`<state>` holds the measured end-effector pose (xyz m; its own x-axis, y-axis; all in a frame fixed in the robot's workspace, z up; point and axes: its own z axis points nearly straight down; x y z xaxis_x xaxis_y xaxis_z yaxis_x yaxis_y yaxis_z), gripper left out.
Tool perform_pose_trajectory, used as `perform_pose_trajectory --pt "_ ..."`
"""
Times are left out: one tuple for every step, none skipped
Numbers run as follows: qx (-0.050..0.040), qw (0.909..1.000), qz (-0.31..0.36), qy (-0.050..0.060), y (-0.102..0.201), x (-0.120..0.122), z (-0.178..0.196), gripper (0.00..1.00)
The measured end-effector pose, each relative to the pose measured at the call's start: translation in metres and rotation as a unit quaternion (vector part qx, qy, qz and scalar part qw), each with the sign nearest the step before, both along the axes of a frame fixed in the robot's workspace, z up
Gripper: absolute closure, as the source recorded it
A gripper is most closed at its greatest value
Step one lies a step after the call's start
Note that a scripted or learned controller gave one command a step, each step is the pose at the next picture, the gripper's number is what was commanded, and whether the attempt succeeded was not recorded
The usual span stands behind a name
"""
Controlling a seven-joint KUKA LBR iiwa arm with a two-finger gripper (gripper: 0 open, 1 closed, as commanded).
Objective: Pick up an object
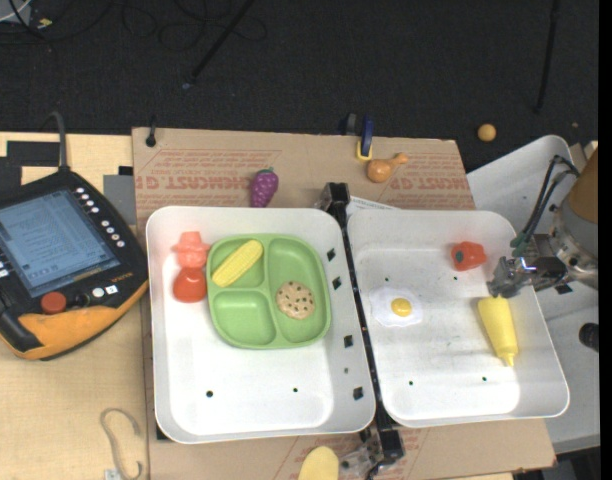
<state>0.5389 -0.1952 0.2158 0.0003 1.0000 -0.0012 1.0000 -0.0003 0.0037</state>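
Pincer (pixel 508 276) sat at right edge of the right bin (pixel 456 398), mid-right of frame; grip state could not be told. Yellow mustard bottle (pixel 499 330) lay just below it. Red object (pixel 468 256) upper left, fried egg (pixel 400 308) further left.

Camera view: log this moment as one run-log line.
gripper: at right bin's right edge, above yellow bottle | grasp: none seen | fried egg, red item: untouched
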Motion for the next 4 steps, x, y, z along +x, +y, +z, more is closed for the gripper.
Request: perform_pose_trajectory --pt "0.0008 1.0000 0.000 0.002 -0.002 0.000 0.012 1.00" --pt "0.0012 1.0000 0.002 0.002 0.037 0.030 0.016 1.00" --pt "0.0015 1.0000 0.002 0.003 0.084 0.050 0.002 1.00" --pt "0.0015 1.0000 0.001 0.002 0.126 0.061 0.011 1.00"
